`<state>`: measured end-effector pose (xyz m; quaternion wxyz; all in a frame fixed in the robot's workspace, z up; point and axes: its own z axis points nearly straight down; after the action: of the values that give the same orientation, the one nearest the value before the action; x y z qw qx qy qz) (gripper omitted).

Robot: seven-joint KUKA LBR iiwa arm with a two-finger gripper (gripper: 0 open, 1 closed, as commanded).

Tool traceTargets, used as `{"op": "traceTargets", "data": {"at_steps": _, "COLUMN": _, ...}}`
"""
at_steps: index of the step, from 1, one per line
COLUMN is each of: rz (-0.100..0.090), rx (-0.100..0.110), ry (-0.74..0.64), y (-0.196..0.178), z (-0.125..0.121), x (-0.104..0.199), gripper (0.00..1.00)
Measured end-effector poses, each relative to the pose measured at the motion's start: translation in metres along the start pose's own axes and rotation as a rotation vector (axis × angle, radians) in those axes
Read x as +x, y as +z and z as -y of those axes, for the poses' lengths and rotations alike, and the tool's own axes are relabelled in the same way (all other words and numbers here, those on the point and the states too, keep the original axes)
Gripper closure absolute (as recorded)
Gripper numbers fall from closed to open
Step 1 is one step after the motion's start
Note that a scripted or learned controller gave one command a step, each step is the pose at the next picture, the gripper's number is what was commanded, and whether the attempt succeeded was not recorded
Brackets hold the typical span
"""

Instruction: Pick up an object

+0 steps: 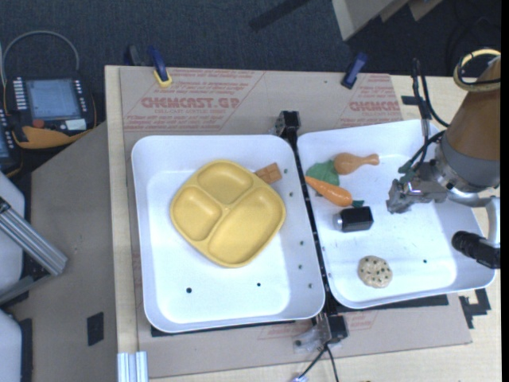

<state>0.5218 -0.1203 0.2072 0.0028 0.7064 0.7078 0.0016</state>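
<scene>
In the right bin [445, 281] lie a toy chicken drumstick [355, 162], an orange carrot with green leaves [326, 185], a small black block [355, 219] and a chocolate-chip cookie [374, 271]. My gripper [404, 193] hangs over the right half of this bin, to the right of the black block and above the cookie in the view. It points left and down, and nothing shows between its fingers. In the left bin [159, 237] a yellow divided plate [228, 212] rests beside a small brown block [269, 173].
The arm's grey and orange wrist [477, 138] covers the right bin's far right side. A black divider clamp [288, 122] sits between the bins at the back. Bare white floor lies between the black block and the cookie.
</scene>
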Motion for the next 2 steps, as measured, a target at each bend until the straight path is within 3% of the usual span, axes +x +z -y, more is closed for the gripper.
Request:
{"op": "traceTargets", "data": {"at_steps": 1, "rz": 0.0, "rx": 0.003, "ry": 0.001, "y": -0.006, "z": -0.001, "x": 0.0, "gripper": 1.0}}
{"op": "traceTargets", "data": {"at_steps": 2, "rz": -0.003, "rx": 0.005, "ry": -0.003, "y": -0.017, "z": 0.003, "x": 0.048, "gripper": 1.0}}
